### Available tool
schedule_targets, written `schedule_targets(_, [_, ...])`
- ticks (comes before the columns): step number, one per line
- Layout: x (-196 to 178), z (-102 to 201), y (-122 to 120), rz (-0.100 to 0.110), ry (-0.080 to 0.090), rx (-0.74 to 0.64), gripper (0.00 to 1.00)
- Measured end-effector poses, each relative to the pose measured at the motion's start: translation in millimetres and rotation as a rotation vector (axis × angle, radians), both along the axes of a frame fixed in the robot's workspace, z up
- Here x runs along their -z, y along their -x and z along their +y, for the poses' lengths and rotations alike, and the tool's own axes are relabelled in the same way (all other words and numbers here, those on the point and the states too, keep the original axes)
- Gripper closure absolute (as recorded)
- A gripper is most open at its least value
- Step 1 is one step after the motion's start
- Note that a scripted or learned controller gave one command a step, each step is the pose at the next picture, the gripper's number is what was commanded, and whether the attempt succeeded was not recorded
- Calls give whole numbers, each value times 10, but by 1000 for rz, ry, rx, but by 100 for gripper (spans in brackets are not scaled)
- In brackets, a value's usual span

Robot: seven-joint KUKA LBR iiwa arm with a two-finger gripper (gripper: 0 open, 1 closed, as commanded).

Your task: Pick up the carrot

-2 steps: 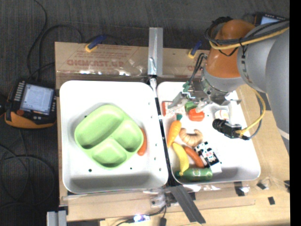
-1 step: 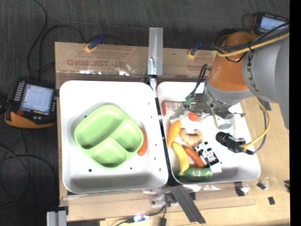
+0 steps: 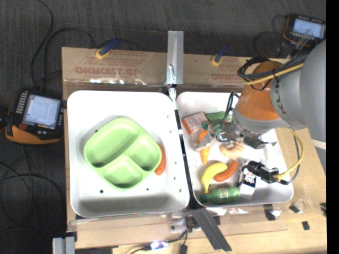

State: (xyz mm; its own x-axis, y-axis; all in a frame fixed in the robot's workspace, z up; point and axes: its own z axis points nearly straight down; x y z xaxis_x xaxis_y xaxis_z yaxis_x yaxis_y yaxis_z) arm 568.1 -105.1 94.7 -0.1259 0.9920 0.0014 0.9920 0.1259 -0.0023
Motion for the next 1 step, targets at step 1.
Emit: schedule_targets(1, [-79, 14, 5, 2, -2, -1, 100])
